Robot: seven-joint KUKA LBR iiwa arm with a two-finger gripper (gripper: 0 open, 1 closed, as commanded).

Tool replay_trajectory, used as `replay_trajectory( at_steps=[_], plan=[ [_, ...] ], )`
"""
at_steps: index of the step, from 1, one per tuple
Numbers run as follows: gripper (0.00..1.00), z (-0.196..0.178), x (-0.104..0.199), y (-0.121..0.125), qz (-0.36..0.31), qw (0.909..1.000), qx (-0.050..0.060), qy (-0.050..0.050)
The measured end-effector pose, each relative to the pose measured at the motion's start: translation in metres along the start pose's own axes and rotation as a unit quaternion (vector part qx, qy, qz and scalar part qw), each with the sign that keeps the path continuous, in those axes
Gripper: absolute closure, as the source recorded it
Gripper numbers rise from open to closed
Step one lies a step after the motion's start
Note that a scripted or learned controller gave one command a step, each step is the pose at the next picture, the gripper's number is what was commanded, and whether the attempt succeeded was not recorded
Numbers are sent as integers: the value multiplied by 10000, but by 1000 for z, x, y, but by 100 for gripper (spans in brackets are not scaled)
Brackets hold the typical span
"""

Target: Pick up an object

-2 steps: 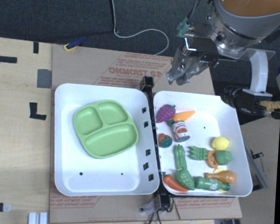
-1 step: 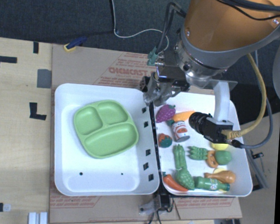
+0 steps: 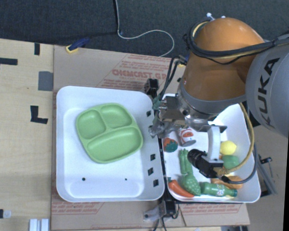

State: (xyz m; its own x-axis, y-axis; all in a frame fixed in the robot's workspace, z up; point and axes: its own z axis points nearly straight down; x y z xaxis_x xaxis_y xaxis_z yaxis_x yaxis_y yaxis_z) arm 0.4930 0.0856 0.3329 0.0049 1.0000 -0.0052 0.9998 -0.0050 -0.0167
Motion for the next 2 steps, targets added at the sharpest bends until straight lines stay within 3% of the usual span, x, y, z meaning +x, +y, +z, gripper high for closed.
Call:
replay_trajectory(
  at_steps=[1, 2],
  plan=[
    [100, -20, 14, -10, -42, 10000, -76, 27],
    [100, -67, -26, -10, -21, 10000, -92, 25]
  ],
)
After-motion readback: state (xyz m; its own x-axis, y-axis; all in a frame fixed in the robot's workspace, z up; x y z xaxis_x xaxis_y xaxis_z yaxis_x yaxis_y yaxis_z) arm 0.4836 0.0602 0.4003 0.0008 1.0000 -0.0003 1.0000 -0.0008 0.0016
